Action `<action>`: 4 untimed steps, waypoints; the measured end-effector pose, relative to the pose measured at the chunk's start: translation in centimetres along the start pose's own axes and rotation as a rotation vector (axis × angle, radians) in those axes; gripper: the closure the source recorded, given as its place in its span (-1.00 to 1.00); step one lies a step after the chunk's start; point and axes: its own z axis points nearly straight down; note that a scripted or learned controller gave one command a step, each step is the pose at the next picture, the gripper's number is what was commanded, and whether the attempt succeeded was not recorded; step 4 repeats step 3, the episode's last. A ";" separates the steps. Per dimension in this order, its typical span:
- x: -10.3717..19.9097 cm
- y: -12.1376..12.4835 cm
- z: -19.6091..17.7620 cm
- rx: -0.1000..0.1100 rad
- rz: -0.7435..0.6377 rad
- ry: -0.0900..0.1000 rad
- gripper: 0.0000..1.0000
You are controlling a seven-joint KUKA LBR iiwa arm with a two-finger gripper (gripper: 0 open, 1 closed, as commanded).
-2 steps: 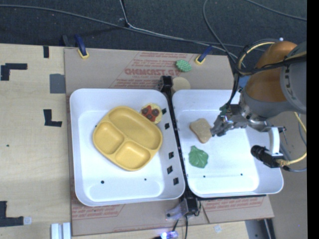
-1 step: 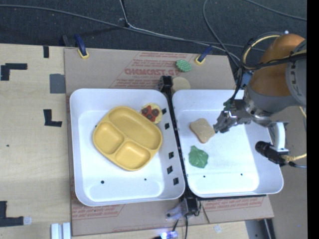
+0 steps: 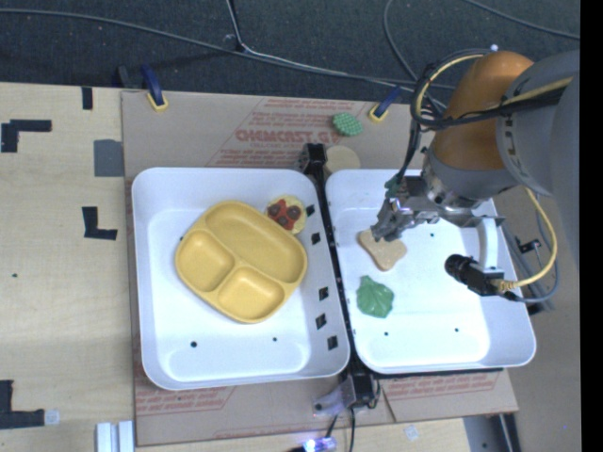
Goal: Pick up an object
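Left bin (image 3: 155, 281): yellow divided tray (image 3: 241, 260), small red-dark item (image 3: 286, 213) at its far edge. Right bin (image 3: 509, 347): tan biscuit (image 3: 382, 250), green leaf (image 3: 374, 297). Gripper (image 3: 388, 226) touching the biscuit's far end; grip undeterminable.

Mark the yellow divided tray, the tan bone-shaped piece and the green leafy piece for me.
yellow divided tray (image 3: 241, 260): camera view, on its central ridge.
tan bone-shaped piece (image 3: 383, 251): camera view, on its middle, right bin.
green leafy piece (image 3: 375, 298): camera view, on its centre, right bin.

A yellow divided tray (image 3: 241, 260) lies in the white left bin (image 3: 155, 281); the white right bin (image 3: 452, 332) holds a tan biscuit-shaped piece (image 3: 382, 250) and a green, perhaps leafy, piece (image 3: 375, 298).
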 end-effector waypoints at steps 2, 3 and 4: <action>9.3 6.1 -1.1 -0.002 0.002 -0.001 1.00; 13.7 7.2 -1.0 -0.001 0.001 0.000 1.00; 13.7 7.2 -1.0 -0.001 0.001 0.000 1.00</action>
